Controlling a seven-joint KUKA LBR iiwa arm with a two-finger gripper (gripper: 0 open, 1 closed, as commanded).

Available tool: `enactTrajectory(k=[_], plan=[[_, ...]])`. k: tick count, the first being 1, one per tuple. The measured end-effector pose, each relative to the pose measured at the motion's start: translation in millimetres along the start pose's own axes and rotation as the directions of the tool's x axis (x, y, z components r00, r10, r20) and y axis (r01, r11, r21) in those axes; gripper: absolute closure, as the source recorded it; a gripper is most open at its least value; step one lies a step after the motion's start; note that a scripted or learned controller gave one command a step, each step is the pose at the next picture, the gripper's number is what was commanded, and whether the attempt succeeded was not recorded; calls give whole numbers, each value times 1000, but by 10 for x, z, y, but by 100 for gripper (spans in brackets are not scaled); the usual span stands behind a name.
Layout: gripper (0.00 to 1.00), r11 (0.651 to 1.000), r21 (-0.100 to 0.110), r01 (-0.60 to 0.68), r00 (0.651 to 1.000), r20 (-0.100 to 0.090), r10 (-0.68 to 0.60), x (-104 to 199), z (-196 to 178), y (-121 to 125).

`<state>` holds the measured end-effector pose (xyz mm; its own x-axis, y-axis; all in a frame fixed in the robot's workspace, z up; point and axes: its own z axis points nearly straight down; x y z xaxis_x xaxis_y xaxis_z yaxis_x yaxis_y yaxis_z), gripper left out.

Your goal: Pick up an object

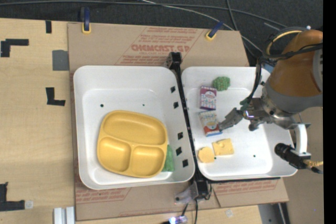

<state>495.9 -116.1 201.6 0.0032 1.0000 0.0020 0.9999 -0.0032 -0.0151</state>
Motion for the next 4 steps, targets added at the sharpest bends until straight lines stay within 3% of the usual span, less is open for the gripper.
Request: enactTrajectory(k=[1,3,4], plan=[[0,1000,-13,4,1000,2,-4,3,-64,29],[0,1000,-9,3,1000,1,-3,-25,1067,-100],[0,1000,-14,4,1000,2,-4,-22,1169,-97]])
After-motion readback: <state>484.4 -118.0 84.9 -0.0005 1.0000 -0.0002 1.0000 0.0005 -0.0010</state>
